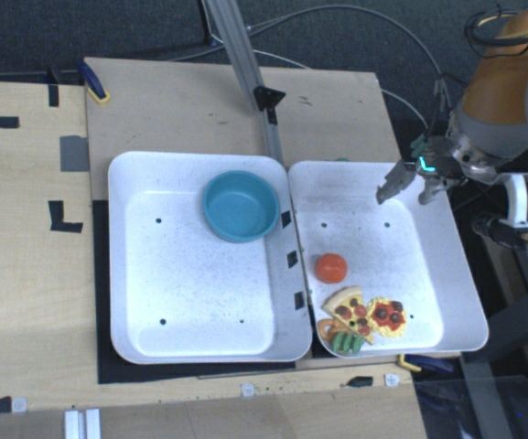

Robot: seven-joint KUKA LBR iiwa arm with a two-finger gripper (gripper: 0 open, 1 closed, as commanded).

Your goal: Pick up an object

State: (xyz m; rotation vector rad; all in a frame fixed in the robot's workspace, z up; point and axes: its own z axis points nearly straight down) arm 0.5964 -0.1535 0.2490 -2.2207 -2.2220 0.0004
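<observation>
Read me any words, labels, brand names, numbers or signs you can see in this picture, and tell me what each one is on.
None can be read. The blue bowl, the orange ball, the pizza toy and both white bins carry no visible print. The gripper bears a small cyan light, not a word.

The robot is showing a thick rounded grey metal arm (492,122) with a broad orange band (503,67) above the wrist. A small turquoise light (423,164) is glowing on the dark two-finger gripper (410,188), and thin black cables (483,21) are looping above the band.
</observation>
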